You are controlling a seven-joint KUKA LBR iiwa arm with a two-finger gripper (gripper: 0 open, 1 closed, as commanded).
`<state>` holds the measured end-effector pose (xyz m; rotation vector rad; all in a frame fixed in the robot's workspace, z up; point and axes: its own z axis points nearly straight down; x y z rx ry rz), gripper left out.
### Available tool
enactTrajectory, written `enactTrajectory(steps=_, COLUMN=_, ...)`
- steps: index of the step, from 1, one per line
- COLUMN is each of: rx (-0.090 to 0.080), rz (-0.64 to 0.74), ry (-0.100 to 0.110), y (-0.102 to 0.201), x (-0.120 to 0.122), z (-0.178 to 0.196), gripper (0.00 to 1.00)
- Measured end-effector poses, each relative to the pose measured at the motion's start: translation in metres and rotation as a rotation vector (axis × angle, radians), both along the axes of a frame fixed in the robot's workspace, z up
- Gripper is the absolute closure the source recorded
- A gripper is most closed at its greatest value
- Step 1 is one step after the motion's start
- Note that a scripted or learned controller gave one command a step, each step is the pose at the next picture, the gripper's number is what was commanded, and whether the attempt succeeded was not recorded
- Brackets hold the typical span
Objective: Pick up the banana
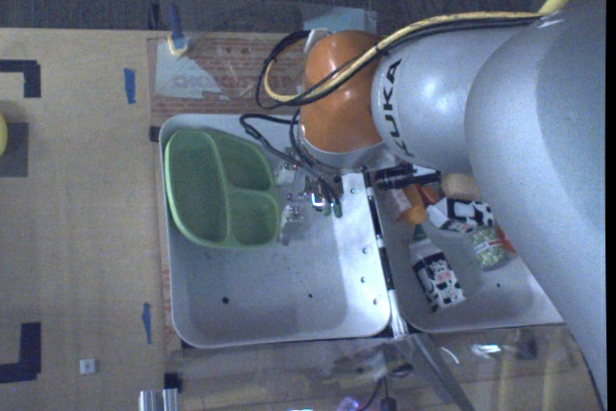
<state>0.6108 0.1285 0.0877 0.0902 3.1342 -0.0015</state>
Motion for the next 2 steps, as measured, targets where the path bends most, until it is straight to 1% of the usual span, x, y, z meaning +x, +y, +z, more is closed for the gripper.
enactTrajectory(steps=1, rx=0.002, rz=0.205, ry=-0.006, y=0.011, x=0.003, z=0.034, gripper=0.00)
enactTrajectory(steps=2, rx=0.004, rz=0.380, ry=-0.040, y=-0.027, x=-0.029, z=0.011, gripper=0.00)
